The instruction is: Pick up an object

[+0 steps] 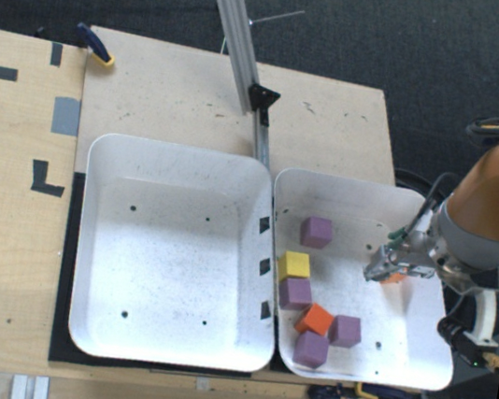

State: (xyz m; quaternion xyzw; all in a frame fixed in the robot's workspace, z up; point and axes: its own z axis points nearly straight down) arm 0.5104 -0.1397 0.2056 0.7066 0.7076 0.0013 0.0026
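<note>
My gripper (388, 269) hangs over the right part of the right bin (412, 363), shut on a small orange block (395, 278) that peeks out between its fingertips. Loose blocks lie in the left half of that bin. A purple cube (317, 231) is farthest back, with a yellow cube (295, 266) in front of it. Another purple cube (295, 293) touches the yellow one. Closer to the front are an orange cube (314, 320) and two purple cubes (346, 330) (311, 348). All of them sit well left of the gripper.
The left bin (95, 215) stands beside the right one, sharing a raised divider (266, 244). A slanted metal rail (243, 41) crosses the back of the bench. The arm's orange band (498, 188) looms over the right bin's right rim.
</note>
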